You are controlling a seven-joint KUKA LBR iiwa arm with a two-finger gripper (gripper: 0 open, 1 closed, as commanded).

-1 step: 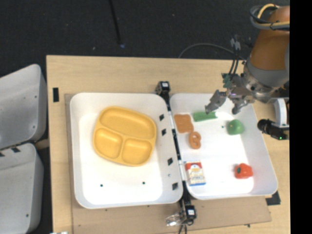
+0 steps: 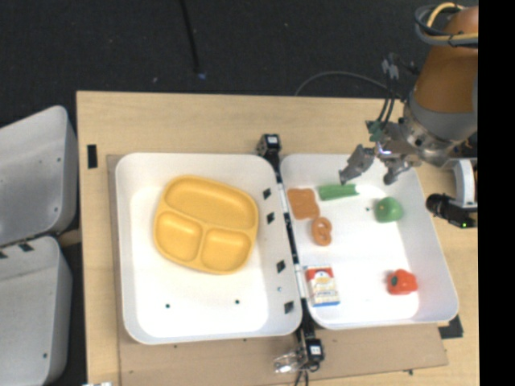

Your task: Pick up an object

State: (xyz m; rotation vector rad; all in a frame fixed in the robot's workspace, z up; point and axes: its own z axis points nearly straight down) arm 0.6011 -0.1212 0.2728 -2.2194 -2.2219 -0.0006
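Grey metal gripper (image 2: 373,167), two fingers (image 2: 354,166) spread wide, nothing between them, hanging over the far edge of the right bin (image 2: 426,240); orange-banded arm (image 2: 442,79) entering from the right. Just below the nearer finger, apparently not touching: flat green bar (image 2: 337,190), matte, oblong, lying slightly askew. Right of it, well apart: small rounded green piece (image 2: 389,209). Along the bin's left side: tan-orange flat block (image 2: 303,203); below it an orange ring (image 2: 322,231); further toward the near rim a small white printed box (image 2: 322,285) with a red mark. Near right corner: red lumpy piece (image 2: 401,281). Open white floor across the middle of the right bin. Left bin (image 2: 145,296), smooth white, shallow, rounded corners: glossy yellow three-compartment tray (image 2: 206,223), bare floor all around. Pale wood bench (image 2: 177,123) beneath both.
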